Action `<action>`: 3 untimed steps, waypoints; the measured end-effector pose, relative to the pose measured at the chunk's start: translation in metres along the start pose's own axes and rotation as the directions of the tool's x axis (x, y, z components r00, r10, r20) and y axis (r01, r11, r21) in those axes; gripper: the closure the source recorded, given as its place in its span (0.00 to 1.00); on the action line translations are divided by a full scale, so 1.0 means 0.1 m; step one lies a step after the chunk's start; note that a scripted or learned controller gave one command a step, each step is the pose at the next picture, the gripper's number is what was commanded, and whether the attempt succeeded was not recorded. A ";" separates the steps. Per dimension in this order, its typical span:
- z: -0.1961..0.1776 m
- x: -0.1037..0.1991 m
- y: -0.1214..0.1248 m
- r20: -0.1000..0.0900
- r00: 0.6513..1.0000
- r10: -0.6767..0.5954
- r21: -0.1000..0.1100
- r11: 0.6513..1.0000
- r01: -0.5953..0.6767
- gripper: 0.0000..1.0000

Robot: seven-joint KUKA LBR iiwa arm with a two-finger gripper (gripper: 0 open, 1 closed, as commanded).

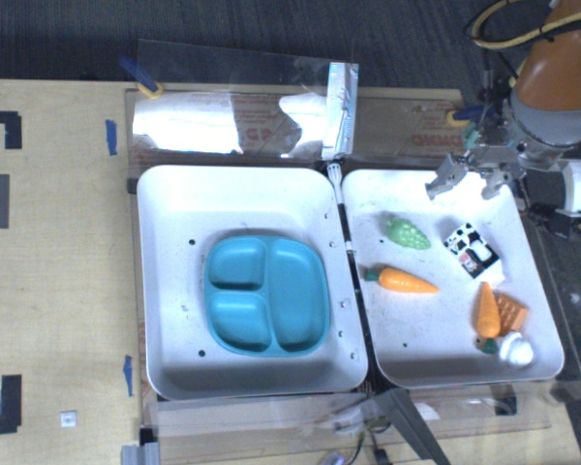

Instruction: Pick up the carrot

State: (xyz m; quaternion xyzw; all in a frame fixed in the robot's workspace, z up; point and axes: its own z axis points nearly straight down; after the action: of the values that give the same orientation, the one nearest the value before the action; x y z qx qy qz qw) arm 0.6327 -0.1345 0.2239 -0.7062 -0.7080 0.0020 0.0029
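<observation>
We observed the gripper point(468, 173) with fingers spread, holding nothing, over the right bin's point(547, 289) far edge; the carrot point(403, 280) lay near that bin's left wall.

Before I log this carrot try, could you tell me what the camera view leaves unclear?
- gripper: fingers too small and blurred against the right bin rim to judge.
- Arm: cut off by the right edge above its orange band.
- Second orange item: small, partly overlapped by neighbours; identity unclear beside the carrot.
- Black-and-white card: print unreadable.
</observation>
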 end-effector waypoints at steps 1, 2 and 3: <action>0.57 0.30 -0.91 0.000 0.978 0.210 0.006 0.978 -0.210 0.00; 1.38 0.37 -0.75 -0.001 0.988 0.157 -0.012 0.988 -0.157 0.00; 0.42 0.80 -1.23 0.000 0.999 0.041 -0.005 0.999 -0.041 0.00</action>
State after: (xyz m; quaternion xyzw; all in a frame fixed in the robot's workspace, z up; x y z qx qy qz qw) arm 0.5090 -0.0549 0.1833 -0.7207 -0.6933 0.0003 0.0009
